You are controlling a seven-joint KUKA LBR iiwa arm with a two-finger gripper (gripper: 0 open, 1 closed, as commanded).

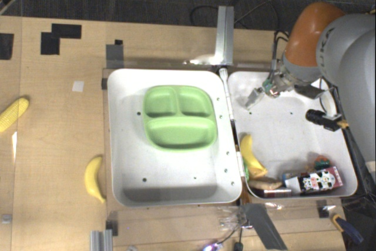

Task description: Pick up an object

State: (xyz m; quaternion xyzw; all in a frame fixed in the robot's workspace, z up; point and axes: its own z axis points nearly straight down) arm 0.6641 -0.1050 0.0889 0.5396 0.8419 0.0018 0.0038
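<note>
Small printed red-and-white packet (pixel 320 179) is sitting at right bin's front edge w/ curved yellow banana (pixel 251 157) beside it; gripper (pixel 254 97) is hovering near back wall, fingers spread, carrying nothing.

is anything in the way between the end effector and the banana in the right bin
Nothing visible stands between them. The end effector is over the upper left part of the right bin, and the banana lies below it along the bin's left wall. Bare white floor separates the two. The other items lie along the bottom edge, off to the side.
</note>
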